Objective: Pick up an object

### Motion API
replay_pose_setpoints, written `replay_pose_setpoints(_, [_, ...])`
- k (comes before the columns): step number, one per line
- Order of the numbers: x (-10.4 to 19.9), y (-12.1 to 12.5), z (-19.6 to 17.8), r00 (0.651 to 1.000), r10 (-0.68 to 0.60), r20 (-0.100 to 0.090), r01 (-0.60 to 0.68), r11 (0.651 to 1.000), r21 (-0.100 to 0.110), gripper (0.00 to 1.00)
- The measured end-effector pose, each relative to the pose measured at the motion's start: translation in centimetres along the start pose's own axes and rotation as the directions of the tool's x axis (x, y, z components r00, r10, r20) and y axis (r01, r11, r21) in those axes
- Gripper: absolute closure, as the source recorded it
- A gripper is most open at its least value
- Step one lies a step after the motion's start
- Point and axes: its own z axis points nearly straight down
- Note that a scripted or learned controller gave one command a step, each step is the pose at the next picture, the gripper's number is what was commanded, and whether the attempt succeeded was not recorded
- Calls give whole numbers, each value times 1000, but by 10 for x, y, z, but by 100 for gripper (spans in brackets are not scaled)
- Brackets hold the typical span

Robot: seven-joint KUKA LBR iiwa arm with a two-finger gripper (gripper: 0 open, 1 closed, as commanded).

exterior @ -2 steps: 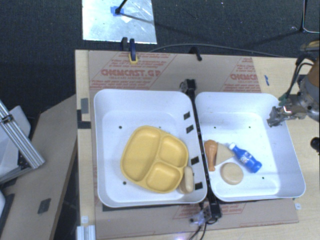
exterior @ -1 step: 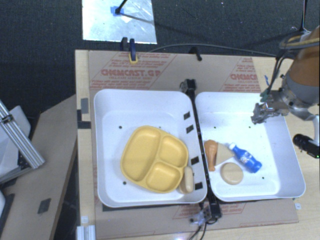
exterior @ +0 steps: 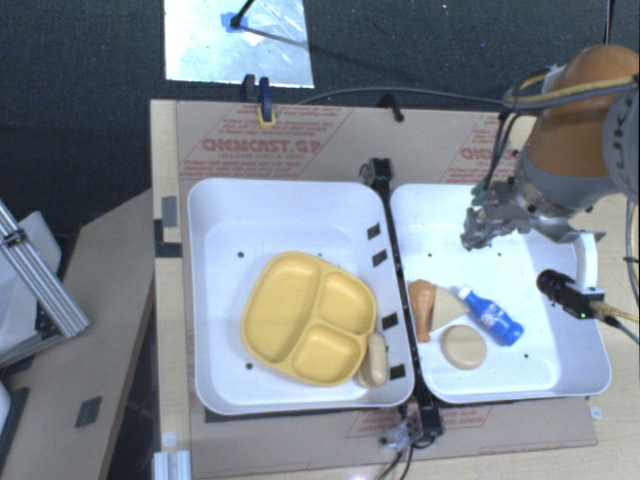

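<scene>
The gripper (exterior: pixel 480 230) is hovering over the right bin (exterior: pixel 575 373); finger state: cannot tell. The blue bottle (exterior: pixel 492 316) is lying near the bin's front edge, probably light, rigid, slippery; gripping across its body looks best.

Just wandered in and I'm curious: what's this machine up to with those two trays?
A grey robot arm's gripper hangs above the right-hand white bin, holding nothing. Below it lie a small blue plastic bottle, a round tan disc and an orange-brown cone-shaped piece. The left-hand white bin holds a yellow divided plate.
</scene>
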Motion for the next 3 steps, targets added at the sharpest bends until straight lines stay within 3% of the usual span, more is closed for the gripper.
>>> replay_pose_setpoints(1, [49, 15, 9, 1000, 1, 1, -1, 1000, 0, 100])
replay_pose_setpoints(3, [158, 20, 18, 1000, 2, 1, -2, 1000, 1, 100])
